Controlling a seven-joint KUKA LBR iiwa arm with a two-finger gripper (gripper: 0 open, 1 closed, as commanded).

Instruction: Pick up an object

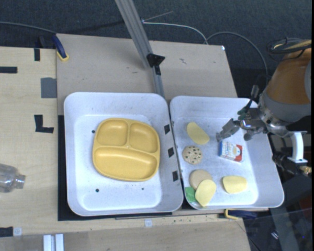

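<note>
**Gripper over right bin, nothing held**

I see the gripper (235, 131) reaching in from the right, hanging over the upper middle of the right bin (261, 192). Its two dark fingers (227, 130) are spread apart and point down-left; nothing sits between them, so it has hold of nothing. Behind it the grey arm with its orange band (289, 82) leaves the view at the right edge.

Just below the fingers lies a small carton (231, 150), white with red and blue print, flat on the bin floor. From this angle I cannot tell whether the fingertips touch it or hover above it.

Left of the fingers lies a yellow oval piece (198, 133). Below that sits a round cookie (192, 153) with dark chips. Near the front of the bin lie a tan round piece (199, 177), a pale yellow piece (205, 192) overlapping it, and something green (190, 194) at the corner. Another yellow piece (234, 184) lies below the carton.

The left bin (78, 140) holds a yellow divided plate (126, 149) with three compartments. A clear bottle (5, 178) lies on the bench at far left.
</note>
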